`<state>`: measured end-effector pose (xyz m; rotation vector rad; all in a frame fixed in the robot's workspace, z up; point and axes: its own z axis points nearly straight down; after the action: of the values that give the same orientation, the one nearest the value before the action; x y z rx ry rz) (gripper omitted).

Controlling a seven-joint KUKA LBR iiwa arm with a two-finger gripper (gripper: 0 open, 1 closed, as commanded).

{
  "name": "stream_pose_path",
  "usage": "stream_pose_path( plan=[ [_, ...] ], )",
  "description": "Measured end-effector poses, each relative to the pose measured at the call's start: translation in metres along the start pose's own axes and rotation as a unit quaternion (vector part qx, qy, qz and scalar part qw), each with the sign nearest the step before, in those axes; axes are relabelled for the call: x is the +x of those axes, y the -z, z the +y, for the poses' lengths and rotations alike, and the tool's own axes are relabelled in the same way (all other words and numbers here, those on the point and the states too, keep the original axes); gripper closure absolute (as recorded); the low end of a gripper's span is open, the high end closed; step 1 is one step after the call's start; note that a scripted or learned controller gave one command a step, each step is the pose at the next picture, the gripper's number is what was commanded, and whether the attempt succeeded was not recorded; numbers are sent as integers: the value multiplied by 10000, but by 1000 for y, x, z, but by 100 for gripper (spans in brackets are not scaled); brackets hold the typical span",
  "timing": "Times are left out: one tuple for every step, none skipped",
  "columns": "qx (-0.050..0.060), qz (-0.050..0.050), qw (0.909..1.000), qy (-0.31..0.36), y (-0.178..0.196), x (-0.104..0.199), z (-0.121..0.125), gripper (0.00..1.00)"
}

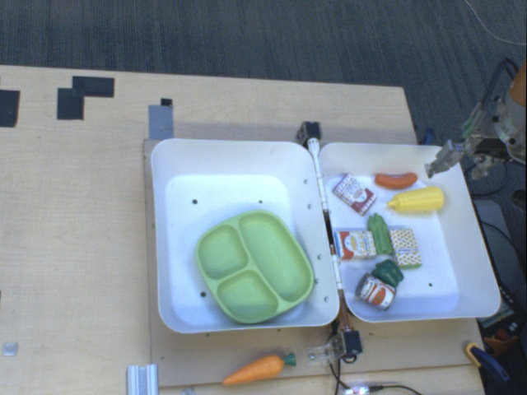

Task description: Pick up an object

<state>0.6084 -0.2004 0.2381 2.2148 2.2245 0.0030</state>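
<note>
Several small objects crowd the right bin (473, 245): a yellow corn (417, 200) touches a red sausage (396, 179). Whether the gripper (449, 159), hovering near the bin's far corner, is open, I cannot tell. A descent could nudge both, spoiling the grasp.

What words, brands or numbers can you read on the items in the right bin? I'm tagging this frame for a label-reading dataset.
No text can be read.
Red-and-white packet: print too blurred.
Small carton with red and orange graphics: too small to read.
Patterned box: pattern, no readable letters.
Can: label blurred.
</note>
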Motion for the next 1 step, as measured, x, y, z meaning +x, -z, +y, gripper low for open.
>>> stream_pose_path(
  plan=[
    [19, 6, 10000, -11, -126, 3, 0, 0]
  ],
)
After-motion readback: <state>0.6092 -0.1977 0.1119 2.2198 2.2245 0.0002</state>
